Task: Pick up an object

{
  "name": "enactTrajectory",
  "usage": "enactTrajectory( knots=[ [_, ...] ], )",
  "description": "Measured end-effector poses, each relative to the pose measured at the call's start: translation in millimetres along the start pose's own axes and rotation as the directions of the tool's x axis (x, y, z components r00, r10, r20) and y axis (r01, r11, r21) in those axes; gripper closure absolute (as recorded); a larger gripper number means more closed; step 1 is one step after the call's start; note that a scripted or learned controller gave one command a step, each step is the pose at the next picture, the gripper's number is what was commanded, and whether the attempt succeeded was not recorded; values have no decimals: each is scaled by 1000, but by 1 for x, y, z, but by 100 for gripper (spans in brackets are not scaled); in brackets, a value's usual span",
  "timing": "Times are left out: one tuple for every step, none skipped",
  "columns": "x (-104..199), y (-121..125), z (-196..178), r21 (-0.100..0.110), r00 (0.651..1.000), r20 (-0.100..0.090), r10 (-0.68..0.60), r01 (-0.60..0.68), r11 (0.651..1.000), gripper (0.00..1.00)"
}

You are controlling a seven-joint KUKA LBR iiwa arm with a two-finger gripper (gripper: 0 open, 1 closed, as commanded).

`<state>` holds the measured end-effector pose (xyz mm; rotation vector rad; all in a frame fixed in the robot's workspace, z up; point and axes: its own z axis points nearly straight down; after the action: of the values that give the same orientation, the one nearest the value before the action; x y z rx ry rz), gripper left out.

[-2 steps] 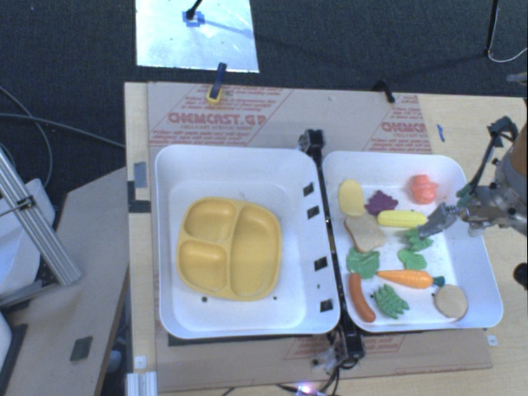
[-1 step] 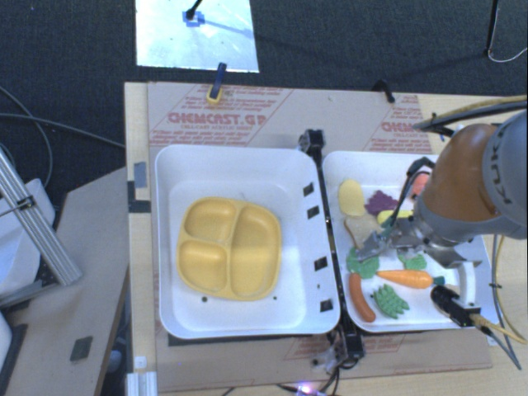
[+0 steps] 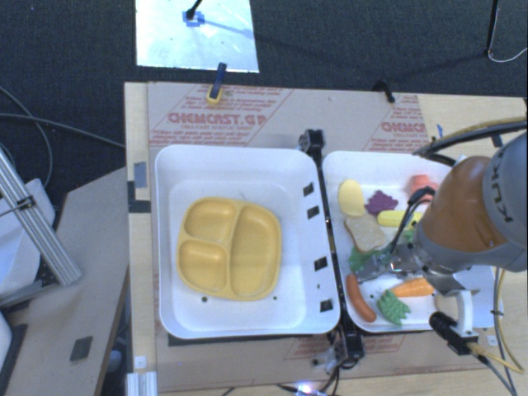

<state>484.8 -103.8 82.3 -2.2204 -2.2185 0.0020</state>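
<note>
The right bin [image 3: 334,221] holds several toy foods. At its back lie a yellow lemon [image 3: 351,196], purple grapes [image 3: 381,200] and a yellow piece [image 3: 391,218], with a bread slice [image 3: 365,233] in front of them. A red sausage [image 3: 360,297], a green broccoli piece [image 3: 393,308] and an orange carrot [image 3: 412,288] lie near the front. My gripper [image 3: 382,267] hangs low over the bin's middle, beside a green leafy piece [image 3: 358,261] and just above the carrot. The arm [image 3: 462,217] hides the bin's right part.
The left bin [image 3: 165,221] holds a yellow divided plate [image 3: 229,247]. A black divider [image 3: 323,229] with clips runs between the bins. A pink-orange piece [image 3: 420,182] peeks out at the right bin's back edge. Cables trail at the front right.
</note>
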Motion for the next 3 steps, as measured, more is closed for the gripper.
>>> enactTrajectory(
  knots=[
    [19,32,-2,-6,1000,1,-7,7,1000,0],
    [101,46,-108,-13,1000,1,-11,11,1000,0],
    [27,12,-102,-2,1000,2,4,-4,1000,0]
  ],
)
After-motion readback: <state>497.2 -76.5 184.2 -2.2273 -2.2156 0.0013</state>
